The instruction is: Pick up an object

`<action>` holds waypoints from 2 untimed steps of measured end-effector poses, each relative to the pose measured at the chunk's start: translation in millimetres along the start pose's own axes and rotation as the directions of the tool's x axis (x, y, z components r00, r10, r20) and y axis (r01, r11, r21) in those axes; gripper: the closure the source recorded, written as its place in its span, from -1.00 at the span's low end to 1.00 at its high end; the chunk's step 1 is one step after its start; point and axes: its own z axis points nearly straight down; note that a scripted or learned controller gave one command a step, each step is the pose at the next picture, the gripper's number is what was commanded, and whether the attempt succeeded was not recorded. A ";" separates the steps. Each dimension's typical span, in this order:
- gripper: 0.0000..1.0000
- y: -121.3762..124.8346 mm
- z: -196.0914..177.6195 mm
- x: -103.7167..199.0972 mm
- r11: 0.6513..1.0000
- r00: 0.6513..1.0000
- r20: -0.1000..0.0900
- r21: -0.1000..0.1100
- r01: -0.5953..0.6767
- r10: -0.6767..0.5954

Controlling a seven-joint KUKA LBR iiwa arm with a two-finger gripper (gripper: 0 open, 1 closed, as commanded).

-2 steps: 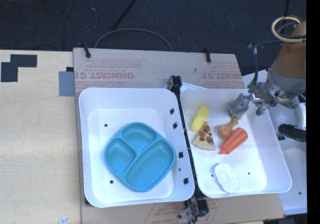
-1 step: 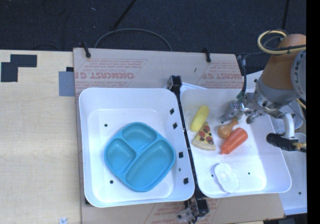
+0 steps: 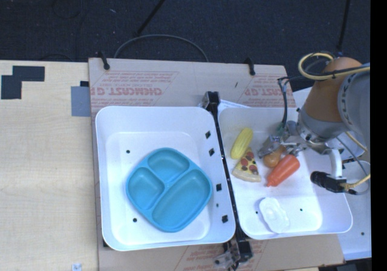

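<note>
My tool (image 3: 275, 146) sits low in the right bin (image 3: 326, 221) over a small tan object (image 3: 273, 158) beside the carrot (image 3: 283, 170); I cannot tell its grip.

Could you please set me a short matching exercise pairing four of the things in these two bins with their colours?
Things:
1. divided plate
2. corn cob
3. carrot
4. oval piece at the right bin's near edge

Colours:
A. orange
B. white
C. blue
D. yellow

Pairs: 1-C, 2-D, 3-A, 4-B
</note>
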 end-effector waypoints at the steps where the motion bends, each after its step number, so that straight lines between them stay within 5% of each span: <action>1: 1.00 0.9 -13.0 -0.5 1.000 1.000 0.000 -0.003 0.000 0.000; 2: 1.00 -0.8 -74.7 4.3 1.000 1.000 0.002 -0.009 0.002 -0.002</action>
